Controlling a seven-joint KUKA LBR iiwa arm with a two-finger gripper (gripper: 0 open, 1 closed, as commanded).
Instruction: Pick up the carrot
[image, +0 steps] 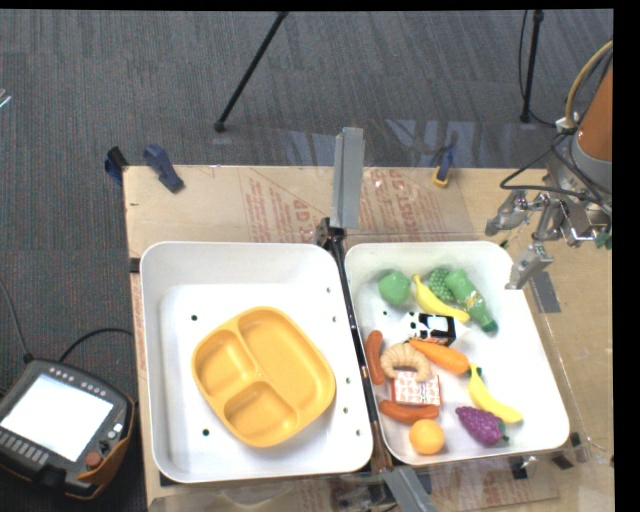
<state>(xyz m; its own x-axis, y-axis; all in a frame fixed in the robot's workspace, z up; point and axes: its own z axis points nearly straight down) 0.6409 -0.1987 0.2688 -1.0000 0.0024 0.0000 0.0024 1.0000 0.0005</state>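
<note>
The carrot (441, 354) is an orange tapered piece lying in the middle of the right bin (520, 330), between a croissant and a banana. My gripper (537, 262) hangs above the bin's far right corner, up and to the right of the carrot. Its fingers (527, 268) point down toward the bin rim and stand apart with nothing between them.
Around the carrot lie a croissant (405, 358), two bananas (438, 298) (492, 398), green vegetables (462, 290), a black-and-white carton (432, 325), sausages (374, 353), an orange (427, 436) and grapes (481, 425). The left bin (170, 290) holds a yellow divided plate (262, 374).
</note>
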